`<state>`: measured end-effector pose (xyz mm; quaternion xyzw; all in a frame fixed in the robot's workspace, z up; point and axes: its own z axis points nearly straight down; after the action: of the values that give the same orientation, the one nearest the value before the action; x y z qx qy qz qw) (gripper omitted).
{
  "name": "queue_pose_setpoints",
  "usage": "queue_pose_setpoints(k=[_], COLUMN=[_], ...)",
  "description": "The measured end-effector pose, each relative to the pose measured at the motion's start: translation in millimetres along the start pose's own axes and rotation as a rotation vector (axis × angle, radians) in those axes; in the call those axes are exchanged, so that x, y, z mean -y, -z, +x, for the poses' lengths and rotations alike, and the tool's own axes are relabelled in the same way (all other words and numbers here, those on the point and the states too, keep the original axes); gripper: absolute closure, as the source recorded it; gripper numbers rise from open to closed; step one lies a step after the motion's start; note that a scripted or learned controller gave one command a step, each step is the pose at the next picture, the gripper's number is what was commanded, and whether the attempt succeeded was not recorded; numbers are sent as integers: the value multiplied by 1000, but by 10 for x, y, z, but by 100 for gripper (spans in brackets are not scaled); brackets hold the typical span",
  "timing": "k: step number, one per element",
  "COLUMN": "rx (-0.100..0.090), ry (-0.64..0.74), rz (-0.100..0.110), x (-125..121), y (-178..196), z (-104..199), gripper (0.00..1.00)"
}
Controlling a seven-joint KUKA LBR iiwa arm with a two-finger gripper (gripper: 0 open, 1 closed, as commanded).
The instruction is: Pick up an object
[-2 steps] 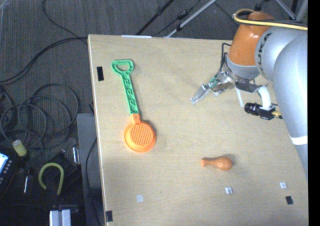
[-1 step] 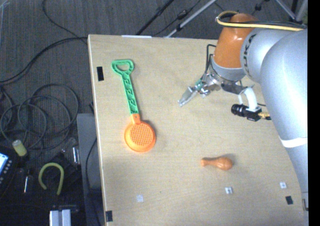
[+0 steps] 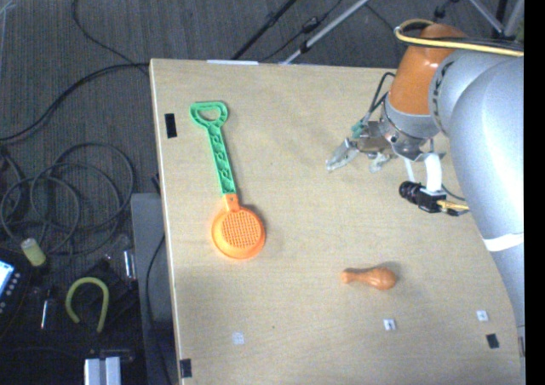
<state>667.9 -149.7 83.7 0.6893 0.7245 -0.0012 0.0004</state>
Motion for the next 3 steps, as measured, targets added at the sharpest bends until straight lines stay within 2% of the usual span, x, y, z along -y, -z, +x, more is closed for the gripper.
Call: queue_pose_setpoints(k=[1, 2, 3], rx=[2, 0, -2], ry=[-273, 73, 572], rz=[0, 0, -3], x=[211, 22, -14], y=[366, -1, 5], z=[-738, -597, 120], gripper=[0, 0, 0])
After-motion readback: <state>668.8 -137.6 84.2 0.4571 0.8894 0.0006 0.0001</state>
